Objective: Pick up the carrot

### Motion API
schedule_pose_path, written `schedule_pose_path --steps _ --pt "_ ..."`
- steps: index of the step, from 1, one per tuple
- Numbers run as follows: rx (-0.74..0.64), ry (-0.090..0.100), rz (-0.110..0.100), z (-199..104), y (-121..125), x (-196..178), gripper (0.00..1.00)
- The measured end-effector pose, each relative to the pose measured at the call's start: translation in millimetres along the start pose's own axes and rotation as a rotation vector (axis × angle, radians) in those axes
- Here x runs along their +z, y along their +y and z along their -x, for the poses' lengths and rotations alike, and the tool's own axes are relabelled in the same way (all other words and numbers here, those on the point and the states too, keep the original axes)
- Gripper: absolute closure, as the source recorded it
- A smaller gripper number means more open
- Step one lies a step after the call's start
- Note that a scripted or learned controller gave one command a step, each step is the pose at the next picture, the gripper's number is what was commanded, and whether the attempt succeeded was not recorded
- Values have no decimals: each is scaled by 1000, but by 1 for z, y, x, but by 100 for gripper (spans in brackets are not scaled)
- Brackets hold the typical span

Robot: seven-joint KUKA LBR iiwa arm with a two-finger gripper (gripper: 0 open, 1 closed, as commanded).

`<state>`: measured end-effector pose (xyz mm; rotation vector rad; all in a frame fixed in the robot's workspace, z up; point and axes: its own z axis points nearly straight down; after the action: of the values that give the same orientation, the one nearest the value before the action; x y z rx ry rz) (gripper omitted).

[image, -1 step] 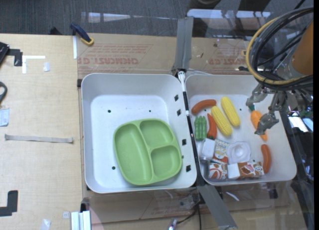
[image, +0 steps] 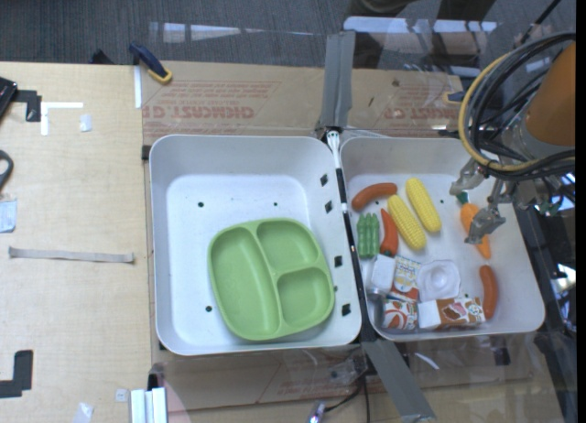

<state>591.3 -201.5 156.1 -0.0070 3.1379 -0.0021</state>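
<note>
The arm comes in from the right, its orange band (image: pixel 557 105) showing near the edge with a loop of yellow and black cables (image: pixel 482 110) curling round the wrist. Below that the gripper (image: pixel 478 201) hangs pointing down, its two grey fingers (image: pixel 469 177) spread apart with a clear gap between them.
</note>
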Motion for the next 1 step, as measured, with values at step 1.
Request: schedule_pose_path --steps 1 --pt "-11 -3 -1 21 -20 63 0"
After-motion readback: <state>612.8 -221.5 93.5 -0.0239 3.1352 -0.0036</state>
